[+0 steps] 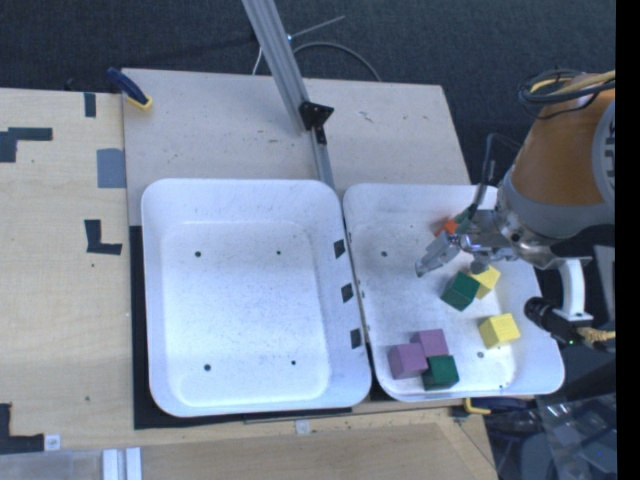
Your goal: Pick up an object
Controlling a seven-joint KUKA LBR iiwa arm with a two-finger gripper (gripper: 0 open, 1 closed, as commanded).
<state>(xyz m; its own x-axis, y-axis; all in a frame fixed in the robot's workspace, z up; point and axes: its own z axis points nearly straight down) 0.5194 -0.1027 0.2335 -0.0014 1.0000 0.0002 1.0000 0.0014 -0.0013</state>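
Even, soft overhead light; faint shadows, slightly grainy, mild blur.

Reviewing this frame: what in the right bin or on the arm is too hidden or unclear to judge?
- gripper: its finger spacing is too small and blurred to judge.
- green block: whether the gripper touches it is unclear.
- yellow piece: partly hidden behind the green block.
- small orange thing: partly hidden by the gripper, shape unclear.
- arm: cut off by the right edge.
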